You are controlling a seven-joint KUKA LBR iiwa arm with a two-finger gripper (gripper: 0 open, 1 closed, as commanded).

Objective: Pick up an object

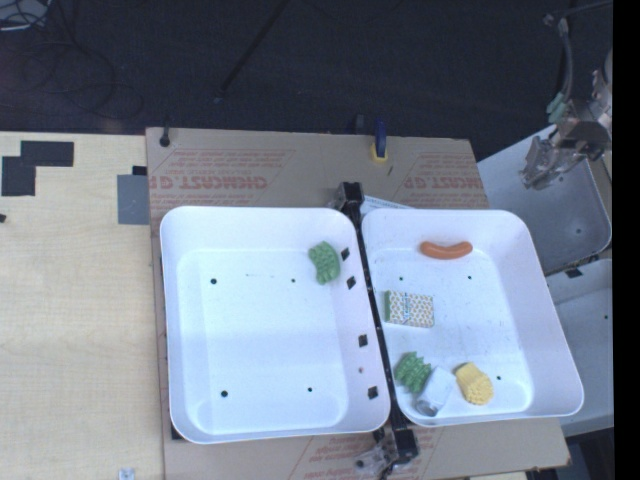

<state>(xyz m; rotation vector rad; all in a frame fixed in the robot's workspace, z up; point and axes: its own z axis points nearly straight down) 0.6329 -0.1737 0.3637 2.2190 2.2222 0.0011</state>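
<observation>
The gripper (548, 160) hangs off to the right, beyond the bins — state unreadable. The sausage (445, 250) lies alone near the right bin's (540, 268) far wall — probably light, smooth, slightly slippery; best pinched across its middle.

A pale wooden bench (70, 308) fills the left, bearing a brown cardboard sheet (300, 173) with red print. Beyond, the dark floor (300, 48) holds loose cables (60, 28). Light falls evenly.

One fixed camera looks down slantwise on both bins (200, 230).
</observation>
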